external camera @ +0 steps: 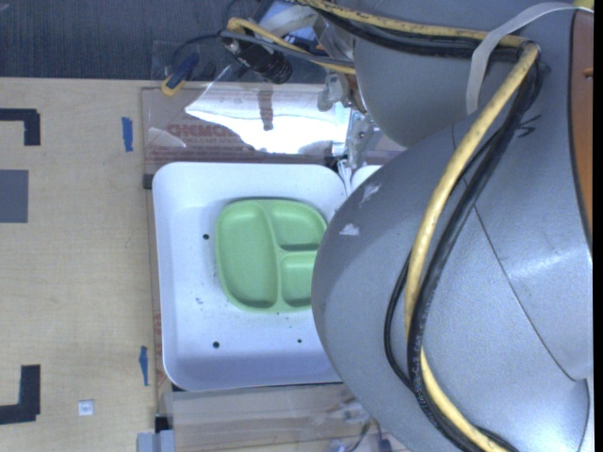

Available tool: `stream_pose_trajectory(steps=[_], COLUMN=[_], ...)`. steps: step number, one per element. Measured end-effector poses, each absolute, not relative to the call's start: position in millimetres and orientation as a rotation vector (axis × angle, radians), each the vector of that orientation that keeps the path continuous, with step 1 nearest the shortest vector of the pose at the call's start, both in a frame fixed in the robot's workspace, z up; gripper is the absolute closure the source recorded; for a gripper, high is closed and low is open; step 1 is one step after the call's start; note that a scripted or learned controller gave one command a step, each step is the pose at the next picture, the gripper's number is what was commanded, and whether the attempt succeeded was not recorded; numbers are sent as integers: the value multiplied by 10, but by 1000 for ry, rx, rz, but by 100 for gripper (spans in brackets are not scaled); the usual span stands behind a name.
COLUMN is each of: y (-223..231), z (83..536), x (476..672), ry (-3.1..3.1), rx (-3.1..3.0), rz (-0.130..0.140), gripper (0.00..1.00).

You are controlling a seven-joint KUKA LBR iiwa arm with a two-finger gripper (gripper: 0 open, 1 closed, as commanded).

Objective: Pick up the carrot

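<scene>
My arm [471, 252] fills the frame's right, above the white bin [184, 252] with its green tray [254, 252]. Step: approach. I cannot tell my tool's state; next I must locate the carrot.

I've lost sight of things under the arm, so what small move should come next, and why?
Probably lift the arm back to the right a little. Its grey body covers the right side of the white bin and part of the green divided plate, and no carrot is visible to aim at.
</scene>
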State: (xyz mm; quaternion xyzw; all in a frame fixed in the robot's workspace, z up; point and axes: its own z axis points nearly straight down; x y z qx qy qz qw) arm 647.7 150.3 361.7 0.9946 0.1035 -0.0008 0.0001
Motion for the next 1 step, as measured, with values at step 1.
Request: stream_pose_trajectory(steps=[1], y=[991], z=[3055], x=[6476], ry=[314], rx=[3126], rz=[-8], gripper=[0])
